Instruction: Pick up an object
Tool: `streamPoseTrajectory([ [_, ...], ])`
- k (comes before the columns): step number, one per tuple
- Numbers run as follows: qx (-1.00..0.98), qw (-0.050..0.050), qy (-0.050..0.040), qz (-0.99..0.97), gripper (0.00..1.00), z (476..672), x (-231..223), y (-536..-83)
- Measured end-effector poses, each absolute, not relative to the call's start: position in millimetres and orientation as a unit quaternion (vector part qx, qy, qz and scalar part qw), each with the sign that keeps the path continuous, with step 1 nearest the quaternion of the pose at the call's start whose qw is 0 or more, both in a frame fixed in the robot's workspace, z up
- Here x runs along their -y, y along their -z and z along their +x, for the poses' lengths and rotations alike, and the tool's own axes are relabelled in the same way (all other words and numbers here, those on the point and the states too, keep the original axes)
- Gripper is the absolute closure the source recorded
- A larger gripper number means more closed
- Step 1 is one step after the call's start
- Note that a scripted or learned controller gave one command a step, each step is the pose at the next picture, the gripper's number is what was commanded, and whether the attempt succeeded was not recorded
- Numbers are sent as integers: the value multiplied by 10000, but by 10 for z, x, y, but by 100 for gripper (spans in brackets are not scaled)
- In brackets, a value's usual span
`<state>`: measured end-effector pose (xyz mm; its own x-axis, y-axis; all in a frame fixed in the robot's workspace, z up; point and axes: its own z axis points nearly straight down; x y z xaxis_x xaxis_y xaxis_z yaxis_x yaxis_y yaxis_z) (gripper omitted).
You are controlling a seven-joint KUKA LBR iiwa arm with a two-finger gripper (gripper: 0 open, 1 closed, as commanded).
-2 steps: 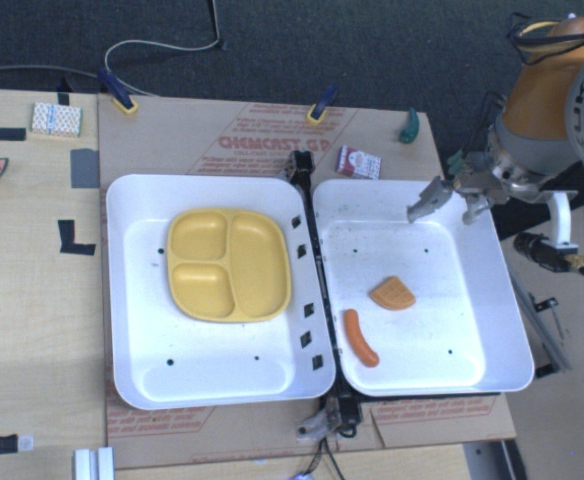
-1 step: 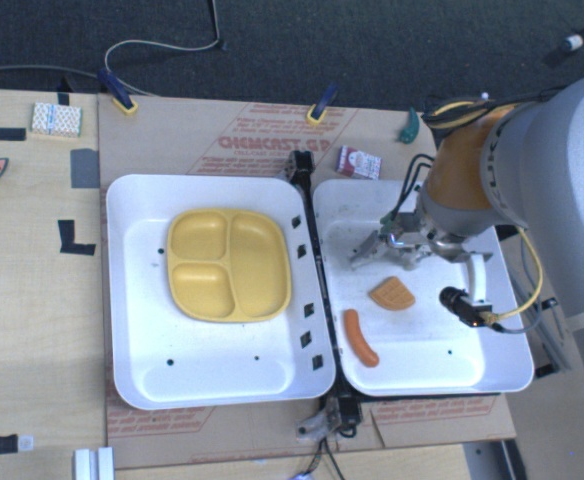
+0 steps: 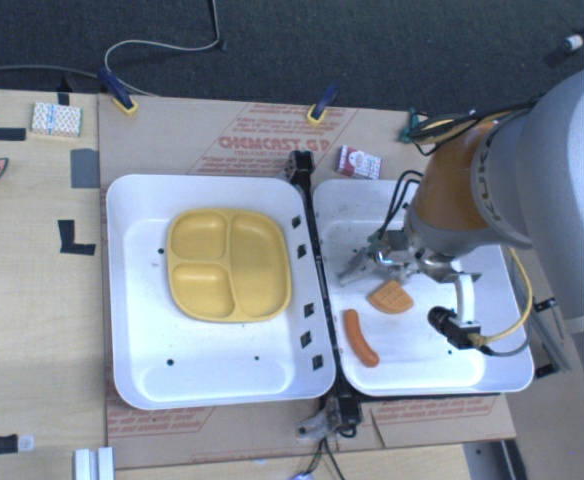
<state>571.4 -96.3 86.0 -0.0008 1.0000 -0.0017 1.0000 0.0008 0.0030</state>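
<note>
Over the right bin [image 3: 492, 373], the gripper [image 3: 364, 264] hangs low with its metal fingers [image 3: 352, 269] spread and nothing between them, tips pointing toward the divider between the two bins. Just beside them, toward the near edge, lies an orange toast-like piece [image 3: 391, 297] — flat on the bin floor, apart from the fingers, though only narrowly. A little farther on lies a hot dog [image 3: 361, 338], slim and slanted, near the bin's left wall. Either would serve as the object to pick. The toast looks like light, stiff toy plastic; being flat, it offers little height, so a grip across its narrower width at the edges seems best, and it may well slide on the smooth white floor. The hot dog looks rounder and likely slick; taking it across its middle would keep it from tipping out. Beyond the gripper, the grey arm [image 3: 532, 168] with its orange band fills the right side. The left bin [image 3: 137, 368] holds a yellow divided plate [image 3: 229, 264]. Both bins rest on cardboard on the counter [image 3: 32, 298] — a small red-and-white packet [image 3: 357, 162] lies behind the right bin.
</note>
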Motion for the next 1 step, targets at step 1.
streamPoseTrajectory([
  [1, -7070, 19, -6, 7072, 100, 5718, 970, -958],
])
